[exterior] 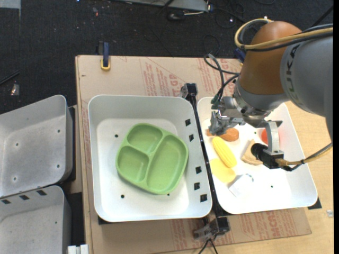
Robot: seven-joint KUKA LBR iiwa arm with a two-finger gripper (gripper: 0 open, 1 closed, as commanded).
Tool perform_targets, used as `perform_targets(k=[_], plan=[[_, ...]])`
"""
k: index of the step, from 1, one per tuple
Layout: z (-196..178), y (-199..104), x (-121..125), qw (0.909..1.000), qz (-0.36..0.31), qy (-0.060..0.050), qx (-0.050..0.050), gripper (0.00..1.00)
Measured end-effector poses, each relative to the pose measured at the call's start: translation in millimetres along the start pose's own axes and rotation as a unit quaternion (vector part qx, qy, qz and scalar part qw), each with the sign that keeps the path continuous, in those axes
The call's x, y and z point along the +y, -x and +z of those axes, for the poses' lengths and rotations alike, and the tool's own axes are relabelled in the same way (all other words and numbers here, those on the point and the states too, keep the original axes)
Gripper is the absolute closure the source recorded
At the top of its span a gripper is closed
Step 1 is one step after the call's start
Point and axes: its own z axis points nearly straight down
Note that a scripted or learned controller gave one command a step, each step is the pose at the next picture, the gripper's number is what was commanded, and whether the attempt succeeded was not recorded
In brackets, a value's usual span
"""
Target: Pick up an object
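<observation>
Up on the bench we saw two white bins side by side, the left bin [100, 142] and the right bin [296, 194]. Lying in the left bin was a green plate [152, 157] with three parts, a bit tilted toward one corner. The grey arm [312, 73] reached in from the right, with its orange band [267, 57] bulging above the wrist. Our gripper [225, 121] hung low over the far end of the right bin, close to the wall between the two bins. We could not tell whether it was wide or narrow, because the wrist and cables covered it from above. Just under it sat a small orange thing [230, 135], touching or almost touching the metal; we could not tell which. A yellow corn cob [223, 152] lay right beside the orange thing, pointing down along the bin. Below the cob was a flat yellow piece [222, 172], and near that a small white thing [241, 184]. A tan piece [249, 155] lay partly hidden behind a black part on the arm's side. Next to it we saw a bit of red [263, 136] peeking out. A blue and yellow clamp [106, 57] held the board at the back. Nothing showed clearly between the gripper's tips, so we could not say it held anything.
</observation>
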Motion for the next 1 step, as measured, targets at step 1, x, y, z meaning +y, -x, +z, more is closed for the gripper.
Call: perform_targets(k=[1], plan=[[4.8, -63.0, -6.5, 1.0000, 0.000, 0.000, 0.000, 1.00]])
